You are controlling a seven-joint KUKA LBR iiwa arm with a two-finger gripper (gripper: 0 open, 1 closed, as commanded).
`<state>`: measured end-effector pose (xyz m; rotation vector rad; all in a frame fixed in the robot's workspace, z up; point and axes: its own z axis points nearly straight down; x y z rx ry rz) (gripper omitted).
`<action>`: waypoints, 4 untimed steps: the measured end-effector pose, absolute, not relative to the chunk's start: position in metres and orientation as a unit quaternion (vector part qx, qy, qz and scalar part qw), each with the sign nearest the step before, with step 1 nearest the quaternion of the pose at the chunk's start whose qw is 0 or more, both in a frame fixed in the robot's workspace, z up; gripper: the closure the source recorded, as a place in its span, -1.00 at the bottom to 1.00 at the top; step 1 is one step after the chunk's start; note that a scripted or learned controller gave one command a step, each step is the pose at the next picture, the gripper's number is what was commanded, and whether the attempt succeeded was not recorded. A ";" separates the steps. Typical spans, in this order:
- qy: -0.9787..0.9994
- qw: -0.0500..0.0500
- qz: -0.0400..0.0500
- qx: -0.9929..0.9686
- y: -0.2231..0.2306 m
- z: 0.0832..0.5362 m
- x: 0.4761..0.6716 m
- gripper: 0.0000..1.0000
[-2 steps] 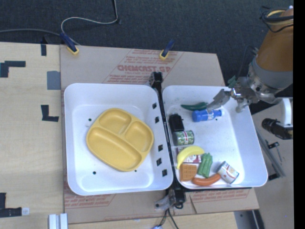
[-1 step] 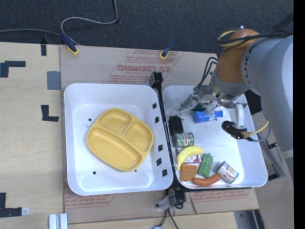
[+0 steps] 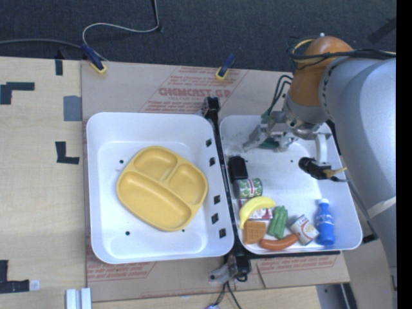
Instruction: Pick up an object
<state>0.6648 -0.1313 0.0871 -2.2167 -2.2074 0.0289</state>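
My gripper (image 3: pixel 270 138) hangs low over the far end of the right bin (image 3: pixel 286 161), above bare white floor, with nothing seen in it. Nearer the front of that bin lie a black block (image 3: pixel 237 168) against the left wall, a green can (image 3: pixel 248 187) on its side, a yellow banana (image 3: pixel 256 206), a tan waffle (image 3: pixel 255 230), a green vegetable (image 3: pixel 278 221), a red sausage (image 3: pixel 279 242), a small carton (image 3: pixel 302 229) and a blue bottle (image 3: pixel 325 222). The black block is the closest to the gripper, lying to its near left.
The left bin (image 3: pixel 103 172) holds a yellow divided plate (image 3: pixel 162 187). A black divider (image 3: pixel 217 166) runs between the two bins. The arm's grey body (image 3: pixel 367 121) covers the right bin's right side. Cardboard and cables lie beyond the bins.
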 end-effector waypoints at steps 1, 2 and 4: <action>-0.707 -0.001 0.001 -0.707 -0.165 0.085 0.610 -1.00; -0.708 0.000 0.000 -0.706 -0.109 0.084 0.669 -1.00; -0.708 0.000 -0.001 -0.706 -0.059 0.185 0.589 1.00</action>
